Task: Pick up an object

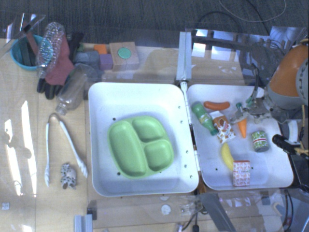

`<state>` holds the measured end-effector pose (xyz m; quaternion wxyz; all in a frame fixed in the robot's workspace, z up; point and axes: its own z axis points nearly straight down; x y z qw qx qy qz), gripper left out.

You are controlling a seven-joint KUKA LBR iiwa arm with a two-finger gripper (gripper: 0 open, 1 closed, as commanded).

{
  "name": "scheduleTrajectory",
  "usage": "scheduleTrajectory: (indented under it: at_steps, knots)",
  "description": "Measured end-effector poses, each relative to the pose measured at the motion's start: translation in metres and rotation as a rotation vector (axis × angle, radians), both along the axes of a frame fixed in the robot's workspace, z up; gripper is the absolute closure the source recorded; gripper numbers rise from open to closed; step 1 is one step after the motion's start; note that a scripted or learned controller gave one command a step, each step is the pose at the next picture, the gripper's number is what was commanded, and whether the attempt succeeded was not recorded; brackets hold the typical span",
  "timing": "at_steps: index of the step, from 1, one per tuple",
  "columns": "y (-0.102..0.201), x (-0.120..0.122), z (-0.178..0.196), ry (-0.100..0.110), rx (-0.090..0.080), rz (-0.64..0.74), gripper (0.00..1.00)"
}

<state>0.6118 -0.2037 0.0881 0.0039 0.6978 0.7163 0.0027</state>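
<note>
The arm enters from the right side of the tabletop (29,144), its orange band above the far right corner of the right bin (282,178). The claw (252,108) sits low over the far right part of that bin, just beside an orange carrot (242,126). Its metal parts are small and cluttered here, so whether it is spread or pressed together cannot be told, and nothing can be made out between them.

Contents of the right bin:
- a green bottle (203,117) near the far left corner, lying at a slant;
- a red sausage-shaped piece (217,105) along the far edge, just beyond the bottle;
- a small red-and-white carton (224,128) near the middle, touching or nearly touching the bottle's end;
- a yellow banana (227,156) toward the near edge, just beside a pink patterned box (241,172) at the near edge;
- a green-labelled can (259,141) toward the right edge, near the carrot but apart from it.

The left bin (101,105) holds a green divided plate (141,145) with three compartments, lying about mid-bin.

On the bare tabletop left of the bins — white tongs (67,146) and a small spotted toy animal (69,176) near the near edge, a clear plastic bottle (72,88), dark gloves (60,62) and a blue bowl (24,52) toward the far left corner. Coloured blocks (113,56) sit along the far edge.
</note>
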Motion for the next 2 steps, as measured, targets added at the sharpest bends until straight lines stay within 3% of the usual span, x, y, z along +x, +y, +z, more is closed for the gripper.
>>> scheduleTrajectory:
  at_steps: [1, 2]
  knots:
    - [0.002, 0.003, 0.013, -0.007, 0.000, 0.004, 1.00]
    - [0.029, 0.017, 0.114, -0.001, -0.001, -0.020, 1.00]
